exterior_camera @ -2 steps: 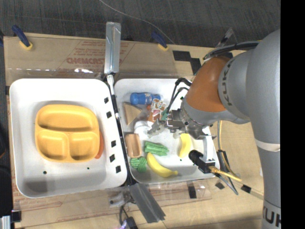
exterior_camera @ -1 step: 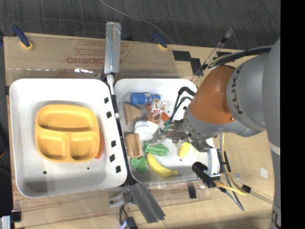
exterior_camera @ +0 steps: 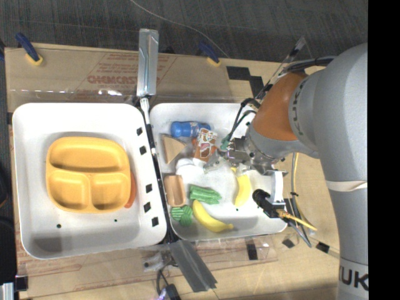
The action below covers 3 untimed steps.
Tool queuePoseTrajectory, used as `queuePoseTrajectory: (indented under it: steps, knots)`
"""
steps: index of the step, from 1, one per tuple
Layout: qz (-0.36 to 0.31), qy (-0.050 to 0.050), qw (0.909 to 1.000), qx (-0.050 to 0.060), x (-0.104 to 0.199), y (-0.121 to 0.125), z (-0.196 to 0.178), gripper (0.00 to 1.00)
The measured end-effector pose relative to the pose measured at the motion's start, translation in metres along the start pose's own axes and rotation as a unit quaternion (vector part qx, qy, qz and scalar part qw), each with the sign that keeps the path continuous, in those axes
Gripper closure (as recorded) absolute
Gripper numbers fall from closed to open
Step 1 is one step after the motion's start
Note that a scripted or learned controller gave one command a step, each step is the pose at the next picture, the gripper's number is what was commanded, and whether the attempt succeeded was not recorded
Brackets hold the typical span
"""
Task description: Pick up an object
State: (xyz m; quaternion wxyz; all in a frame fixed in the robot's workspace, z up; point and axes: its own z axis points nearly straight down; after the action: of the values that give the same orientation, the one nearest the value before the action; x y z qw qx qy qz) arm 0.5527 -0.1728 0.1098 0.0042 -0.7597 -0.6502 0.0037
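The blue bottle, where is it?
The blue bottle lies at the far end of the right bin in the camera view, near its left wall, just left of the brown packet.

one fixed camera above, slanting down on both white bins (exterior_camera: 25, 167)

Open floor is left in the left bin (exterior_camera: 28, 167) around the yellow divided tray (exterior_camera: 89, 172), while the right bin (exterior_camera: 164, 114) is crowded by a blue bottle (exterior_camera: 183, 129), two bananas (exterior_camera: 211, 218), green pieces (exterior_camera: 204, 194) and the arm (exterior_camera: 294, 114) over its right side
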Motion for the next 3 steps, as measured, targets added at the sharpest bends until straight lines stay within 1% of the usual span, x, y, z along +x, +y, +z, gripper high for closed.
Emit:
queuePoseTrajectory:
  steps: [1,2,3]
  knots:
    - [0.154,0.001,0.9881,-0.003,0.014,0.071,0.019,0.00]
    - [0.082,0.001,0.9967,-0.001,0.075,0.051,0.021,0.00]
    - [-0.061,0.000,0.9981,-0.005,0.071,0.095,-0.058,0.00]
